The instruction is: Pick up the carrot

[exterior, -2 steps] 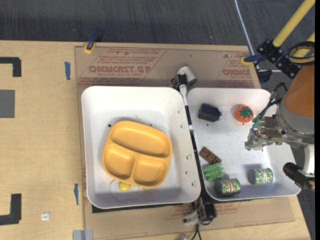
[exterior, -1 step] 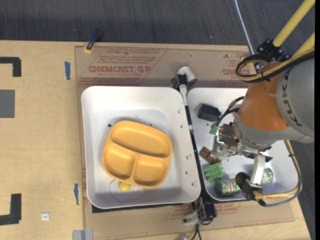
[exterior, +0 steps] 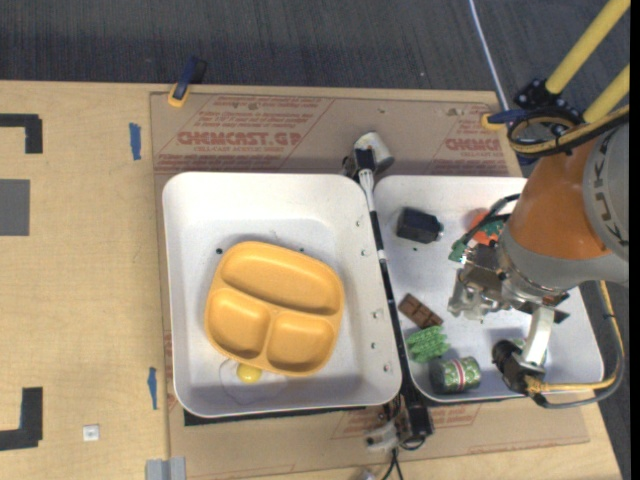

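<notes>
Although the arm's orange band covers part of it, what I take for the carrot point(exterior: 484, 230) lies in the right-hand bin point(exterior: 590, 368), just beyond the pincer point(exterior: 478, 293) on its far side, close under the wrist. Only a scrap of orange and a tuft of green show, so its full length and which way it points are hidden from where I stand.

The pincer hangs low over the bin floor, and I cannot tell whether it is released or clenched; the metal at its tip is too muddled to read. Nothing visibly sits in its grasp.

Near it on the side toward the other bin lies a brown block point(exterior: 420, 312), nearer to me a green studded brick point(exterior: 427, 344) and a small can point(exterior: 456, 372), and off past the carrot a black lump point(exterior: 418, 225).

My guess is that this is a toy carrot: light, stiff, probably smooth plastic, and tapered. That shape tends to squirt out of a squeeze near the thin end. I would take it across the thicker part of the orange body, jaws square to its length, and leave the green top alone, since that looks likeliest to bend or slip. It looks light and sturdy enough that weight and breakage should be no worry.
</notes>
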{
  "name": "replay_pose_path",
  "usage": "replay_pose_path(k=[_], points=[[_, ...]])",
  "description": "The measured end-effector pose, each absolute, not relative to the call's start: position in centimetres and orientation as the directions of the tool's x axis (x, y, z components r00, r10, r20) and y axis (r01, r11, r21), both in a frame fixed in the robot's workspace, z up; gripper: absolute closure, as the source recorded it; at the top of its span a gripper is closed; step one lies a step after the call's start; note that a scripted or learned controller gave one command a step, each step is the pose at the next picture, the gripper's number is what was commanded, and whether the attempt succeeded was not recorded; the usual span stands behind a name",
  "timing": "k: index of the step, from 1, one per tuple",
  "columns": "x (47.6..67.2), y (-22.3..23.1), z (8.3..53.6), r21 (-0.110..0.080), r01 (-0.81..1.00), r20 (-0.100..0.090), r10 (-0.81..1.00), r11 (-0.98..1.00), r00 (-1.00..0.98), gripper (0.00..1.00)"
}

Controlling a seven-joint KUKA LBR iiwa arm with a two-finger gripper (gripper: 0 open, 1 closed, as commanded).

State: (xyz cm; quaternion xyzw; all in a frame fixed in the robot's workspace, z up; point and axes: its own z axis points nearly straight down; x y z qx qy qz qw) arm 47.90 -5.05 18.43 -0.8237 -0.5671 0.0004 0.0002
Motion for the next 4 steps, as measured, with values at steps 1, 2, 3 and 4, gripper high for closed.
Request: replay_pose_path(k=[1, 2, 3, 4], points=[[48.0, -7.1, 24.4, 0.003, 0.997, -0.001, 0.997, -0.083, 0.083, 1.00], [47.9, -1.9, 18.4, -0.002, 1.000, 0.001, 1.000, -0.005, 0.005, 1.00], [47.9, -8.7, 18.4, 0.001, 0.870, -0.001, 0.870, -0.493, 0.493, 1.00], [48.0, -4.6, 24.9, 0.000, 0.865, 0.001, 0.865, -0.502, 0.502, 1.00]])
